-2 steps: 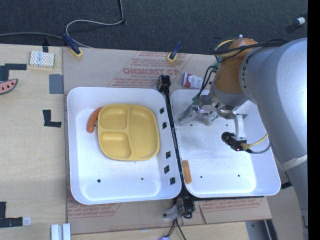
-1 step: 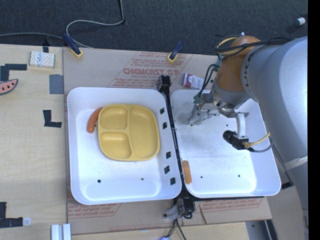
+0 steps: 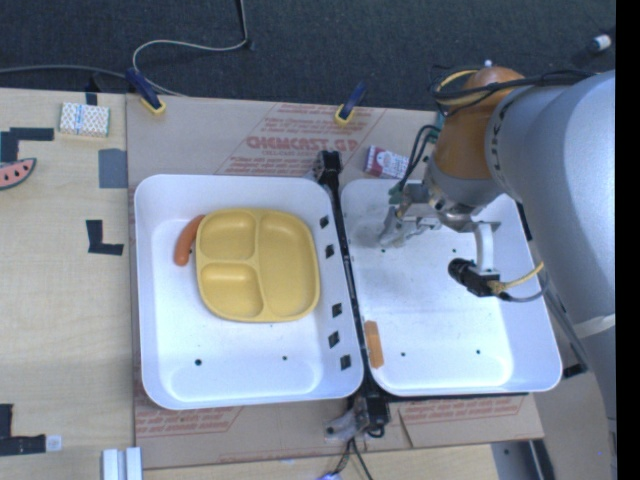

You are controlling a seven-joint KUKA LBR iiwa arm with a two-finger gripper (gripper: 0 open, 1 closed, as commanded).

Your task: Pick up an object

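A yellow divided plate (image 3: pixel 258 264) lies in the left bin (image 3: pixel 170 368). An orange sausage-shaped piece (image 3: pixel 185 241) rests against the plate's left edge. A small orange piece (image 3: pixel 373 344) lies at the lower left edge of the right bin (image 3: pixel 480 368), next to the divider. My gripper (image 3: pixel 392 232) hangs over the upper left part of the right bin, pointing down and left over bare white floor. It is well above the small orange piece, and nothing shows at its tip.
The grey arm with its orange band (image 3: pixel 470 148) covers the right bin's upper right. A black cable plug (image 3: pixel 473 275) hangs below the wrist. A small printed packet (image 3: pixel 381 161) lies on the cardboard behind the bins. Clamps hold the cardboard's far edge.
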